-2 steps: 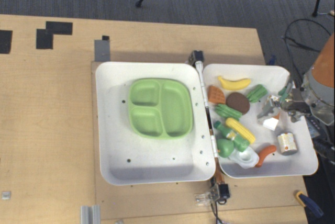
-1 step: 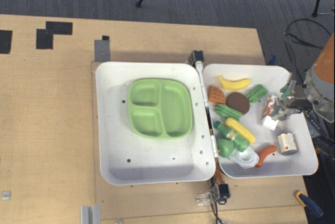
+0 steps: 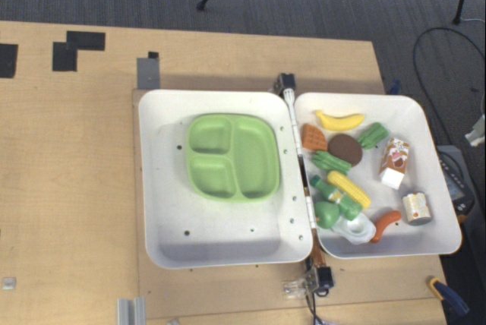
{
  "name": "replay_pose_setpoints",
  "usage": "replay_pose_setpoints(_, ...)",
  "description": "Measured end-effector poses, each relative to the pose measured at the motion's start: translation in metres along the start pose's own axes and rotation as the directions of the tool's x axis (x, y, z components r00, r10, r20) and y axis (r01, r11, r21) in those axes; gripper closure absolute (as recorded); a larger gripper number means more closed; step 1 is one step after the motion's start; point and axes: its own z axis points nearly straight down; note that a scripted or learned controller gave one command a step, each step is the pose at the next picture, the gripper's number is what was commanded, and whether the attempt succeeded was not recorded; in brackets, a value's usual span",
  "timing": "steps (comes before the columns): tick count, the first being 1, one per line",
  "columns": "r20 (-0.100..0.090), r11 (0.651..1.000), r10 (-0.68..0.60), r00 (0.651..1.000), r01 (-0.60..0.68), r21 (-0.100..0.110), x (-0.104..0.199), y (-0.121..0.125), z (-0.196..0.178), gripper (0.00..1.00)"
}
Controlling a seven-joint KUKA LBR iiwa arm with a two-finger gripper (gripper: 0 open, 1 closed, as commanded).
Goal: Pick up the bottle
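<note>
Bottle (image 3: 327, 212) lies among food (image 3: 339, 119) in right bin (image 3: 427, 241), green tray (image 3: 231, 156) in left bin (image 3: 163, 171); tool state unclear.

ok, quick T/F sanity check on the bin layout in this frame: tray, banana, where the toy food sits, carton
1. The green tray lies in the left bin. True.
2. The tray has food in its compartments. False: all three compartments are bare.
3. The banana lies near the far wall of the right bin. True.
4. The toy food is split evenly between both bins. False: it is all in the right bin; the left one holds just the tray.
5. The small carton lies right of the brown disc. True.
6. The corn cob rests on the tray. False: it lies in the right bin, among the green pieces.
</note>
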Motion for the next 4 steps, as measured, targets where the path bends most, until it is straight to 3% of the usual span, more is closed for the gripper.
replay_pose_setpoints(1,-0.003,0.999,0.051,0.999,-0.051,0.001,0.078,0.027,0.001,1.00)
replay_pose_setpoints(2,-0.003,0.993,-0.118,0.993,0.118,0.000,0.143,0.049,0.029,1.00)
replay_pose_setpoints(3,0.002,0.809,-0.587,0.809,0.587,-0.003,0.117,0.049,-0.099,1.00)
replay_pose_setpoints(4,-0.002,0.795,-0.607,0.795,0.607,-0.003,0.168,0.058,-0.041,1.00)
